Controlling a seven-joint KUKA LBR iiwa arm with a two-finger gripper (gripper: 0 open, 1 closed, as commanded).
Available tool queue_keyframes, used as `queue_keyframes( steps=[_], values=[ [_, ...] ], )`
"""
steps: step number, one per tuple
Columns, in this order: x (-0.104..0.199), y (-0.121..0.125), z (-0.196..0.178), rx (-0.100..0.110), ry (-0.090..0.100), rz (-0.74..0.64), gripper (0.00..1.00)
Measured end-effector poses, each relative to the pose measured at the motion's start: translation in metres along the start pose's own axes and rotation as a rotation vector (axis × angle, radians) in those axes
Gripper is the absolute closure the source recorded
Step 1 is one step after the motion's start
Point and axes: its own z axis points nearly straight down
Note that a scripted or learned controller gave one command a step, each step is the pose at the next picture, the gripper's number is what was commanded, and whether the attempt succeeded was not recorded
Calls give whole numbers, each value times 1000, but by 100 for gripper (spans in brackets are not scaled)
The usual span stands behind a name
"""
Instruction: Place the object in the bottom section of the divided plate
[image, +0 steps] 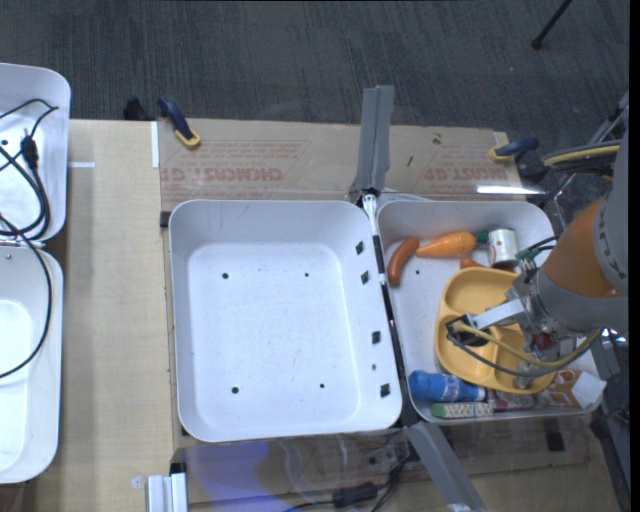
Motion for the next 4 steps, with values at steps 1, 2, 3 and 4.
queue_keyframes(
  steps=[1,2,3,4],
  values=[
    [14,-38,2,-23,3,-102,0],
    [62,-71,-87,9,-32,-195,0],
    [80,-146,-83,6,-40,-12,0],
    [45,-208,-47,-20,-28,17,0]
  ],
)
